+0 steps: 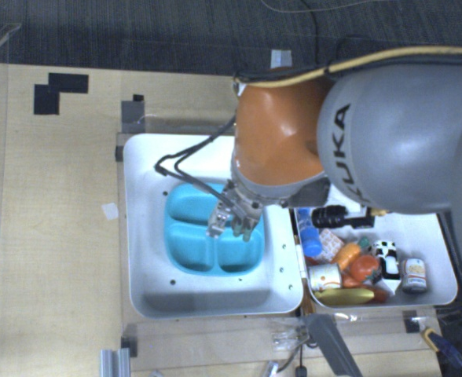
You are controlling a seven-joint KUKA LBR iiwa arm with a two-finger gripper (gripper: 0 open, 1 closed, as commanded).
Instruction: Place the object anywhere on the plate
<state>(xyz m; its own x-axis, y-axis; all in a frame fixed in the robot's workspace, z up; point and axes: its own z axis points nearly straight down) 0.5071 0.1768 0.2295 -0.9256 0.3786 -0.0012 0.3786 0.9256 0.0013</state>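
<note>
Plate [185, 234]: blue, sectioned, with raised dividers. It sits flat in the left bin [141, 289], roughly centred and a little toward the far side. The part of its surface that shows is plain blue.

Gripper [232, 230]: hangs over the right half of the plate, about above the point where the dividers meet. It's low, but I can't tell whether it touches. The fingers [218, 225] look spread apart, with blue plate showing in the gap and nothing gripped between them.

Arm: the orange band [274, 132] and the grey housing [404, 132] cover the far right corner of the left bin and most of the far side of the right bin [445, 246]. A black cable [168, 163] loops out from the wrist over the far part of the left bin.

Object: can't tell which item is the target. All loose items that show are piled in the near part of the right bin, well apart from the plate:
- yellow banana [349, 295] along the near wall
- red round item [364, 267] just behind it
- orange item [343, 251] touching the red one
- blue item [311, 246] at the left wall
- white cup [324, 276] beside the banana
- small can [414, 273] toward the right
- black-and-white item [386, 259] between the red item and the can

Both bins sit side by side on the pale bench [50, 250].
</note>
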